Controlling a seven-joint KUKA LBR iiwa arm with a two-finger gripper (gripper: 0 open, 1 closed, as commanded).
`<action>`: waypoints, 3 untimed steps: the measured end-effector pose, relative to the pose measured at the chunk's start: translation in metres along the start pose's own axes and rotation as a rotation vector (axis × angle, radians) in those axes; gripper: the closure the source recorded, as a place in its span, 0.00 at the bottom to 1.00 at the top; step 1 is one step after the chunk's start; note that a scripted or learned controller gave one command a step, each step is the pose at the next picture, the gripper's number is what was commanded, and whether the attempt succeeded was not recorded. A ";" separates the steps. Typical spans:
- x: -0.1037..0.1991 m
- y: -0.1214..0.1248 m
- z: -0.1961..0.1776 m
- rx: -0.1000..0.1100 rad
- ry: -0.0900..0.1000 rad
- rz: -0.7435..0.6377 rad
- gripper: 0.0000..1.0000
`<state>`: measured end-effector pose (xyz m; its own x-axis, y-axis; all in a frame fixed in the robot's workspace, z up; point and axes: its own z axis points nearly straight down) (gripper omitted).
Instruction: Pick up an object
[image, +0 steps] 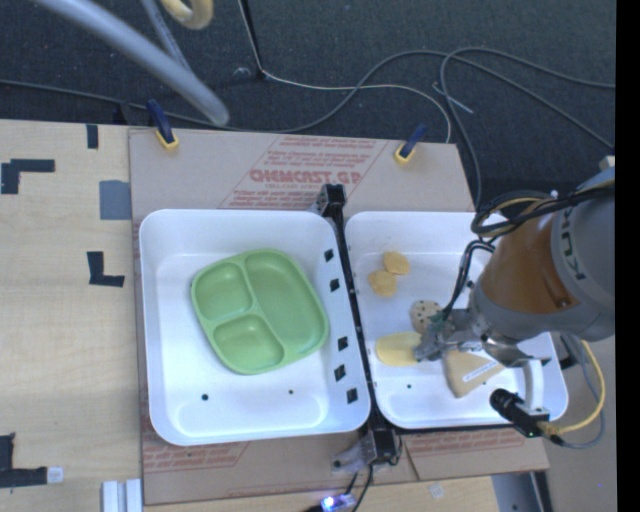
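One fixed camera sits above the bench (60, 300), looking down at a slant; both bins (160, 330) lie mid-frame at moderate range; dark floor (500, 40) beyond the bench fills the top; the arm (560, 270) enters from the right of the bins.

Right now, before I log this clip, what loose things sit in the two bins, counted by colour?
Green: 1, the divided tray in the left bin.
Yellow: 4, two small pieces, a flat piece and a wedge in the right bin.
Pale and speckled: 1, a small piece beside the gripper.
Total: 6.
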<state>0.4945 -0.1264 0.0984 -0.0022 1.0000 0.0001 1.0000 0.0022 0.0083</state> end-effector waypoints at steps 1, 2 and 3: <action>0.002 0.000 -0.042 0.007 0.000 0.001 1.00; -0.008 0.004 -0.098 0.004 -0.002 0.002 1.00; -0.001 0.007 -0.158 0.002 -0.002 0.000 1.00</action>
<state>0.5004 -0.1275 0.2565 -0.0023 1.0000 -0.0016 1.0000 0.0024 0.0058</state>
